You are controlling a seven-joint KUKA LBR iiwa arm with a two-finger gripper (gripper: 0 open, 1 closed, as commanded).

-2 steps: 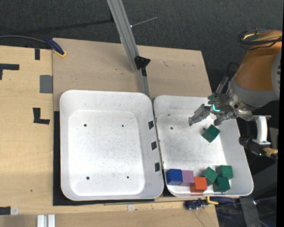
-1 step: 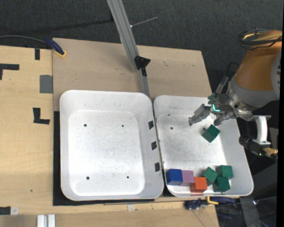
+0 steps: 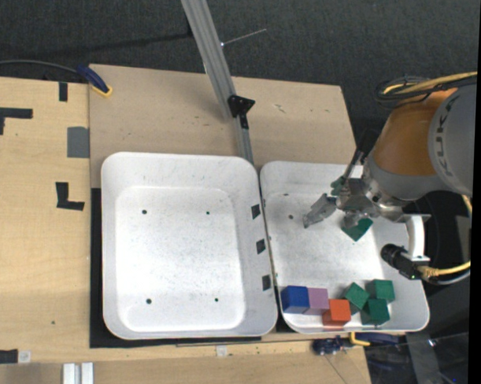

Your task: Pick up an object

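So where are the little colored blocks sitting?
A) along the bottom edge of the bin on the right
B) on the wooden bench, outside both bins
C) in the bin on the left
A: the blue block, purple block, orange block and green blocks cluster at the near edge of the right bin.

Open bin floor is lying left of and below the gripper (image 3: 334, 210); blocks (image 3: 339, 302) are crowding the near wall, bin divider (image 3: 259, 227) standing further left.
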